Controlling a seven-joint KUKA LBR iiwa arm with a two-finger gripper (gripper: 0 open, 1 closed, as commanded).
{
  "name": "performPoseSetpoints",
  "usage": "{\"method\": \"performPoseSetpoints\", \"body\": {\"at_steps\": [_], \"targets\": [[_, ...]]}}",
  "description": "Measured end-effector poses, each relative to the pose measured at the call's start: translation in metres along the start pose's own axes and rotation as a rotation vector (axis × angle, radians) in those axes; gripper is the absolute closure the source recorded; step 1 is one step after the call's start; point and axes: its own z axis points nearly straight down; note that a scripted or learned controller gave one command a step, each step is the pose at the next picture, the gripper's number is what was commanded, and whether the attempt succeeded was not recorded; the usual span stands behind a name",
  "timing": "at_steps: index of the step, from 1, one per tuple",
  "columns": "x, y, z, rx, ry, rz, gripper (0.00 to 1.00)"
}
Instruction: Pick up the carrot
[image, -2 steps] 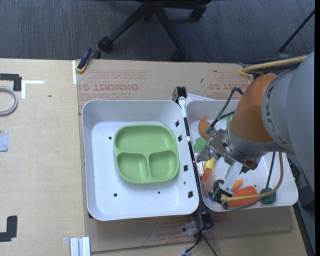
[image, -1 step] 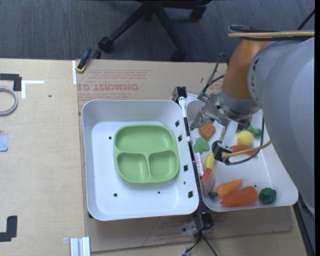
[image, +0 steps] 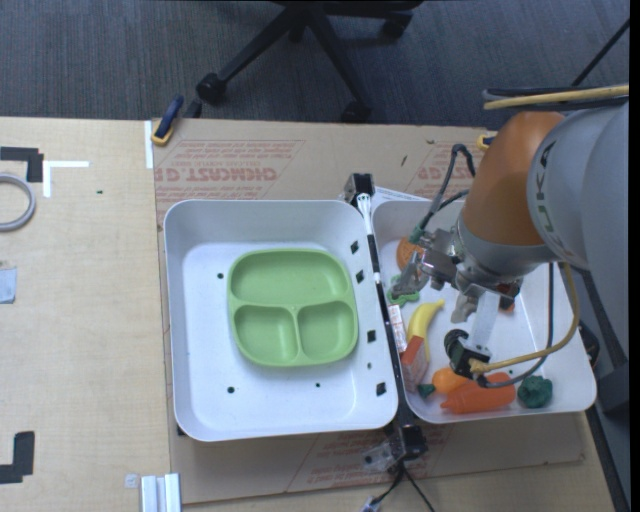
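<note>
The arm is in from the right, gripper (image: 412, 283) low over the left side of the right bin (image: 535, 338), just above the banana (image: 424, 318). Wide or closed, can't tell. The carrot (image: 480, 399) lies along that bin's lower edge, lower right of frame. A green plate (image: 293, 305) sits in the left bin (image: 200, 380).

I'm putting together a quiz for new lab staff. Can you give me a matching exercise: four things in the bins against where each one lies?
Things: 1 light green divided plastic plate; 2 orange toy carrot; 3 yellow toy banana; 4 dark green lumpy toy.
Places: A right bin, lower right corner; B left bin, middle; C right bin, beside its left wall; D right bin, along its lower wall.
Pairs: 1-B; 2-D; 3-C; 4-A.
</note>
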Motion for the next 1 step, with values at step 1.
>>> {"method": "performPoseSetpoints", "body": {"at_steps": [1], "targets": [[0.0337, 0.0453, 0.0108, -0.001, -0.001, -0.093, 0.00]]}}
